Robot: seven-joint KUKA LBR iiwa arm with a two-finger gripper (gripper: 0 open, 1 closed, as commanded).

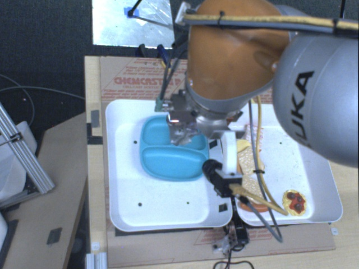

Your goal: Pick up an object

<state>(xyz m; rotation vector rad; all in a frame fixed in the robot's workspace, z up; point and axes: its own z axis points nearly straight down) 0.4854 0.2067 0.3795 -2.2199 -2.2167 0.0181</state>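
A blue divided plate (171, 158) lies in the left white bin (126, 206), toward its right side. My gripper (180, 134) hangs straight down from the big orange wrist band and sits over the plate's far right compartment, at or just above its surface. The wrist and its metal mount hide the gripper's tips and the plate's top right corner. Nothing can be seen held.
The right bin (320, 178) holds a small pizza-slice toy (295, 202), a tan waffle-like piece (247, 162) and a red-orange piece (253, 206) near the divider. Black and yellow cables (259, 189) droop over that bin. Cardboard lies under both bins.
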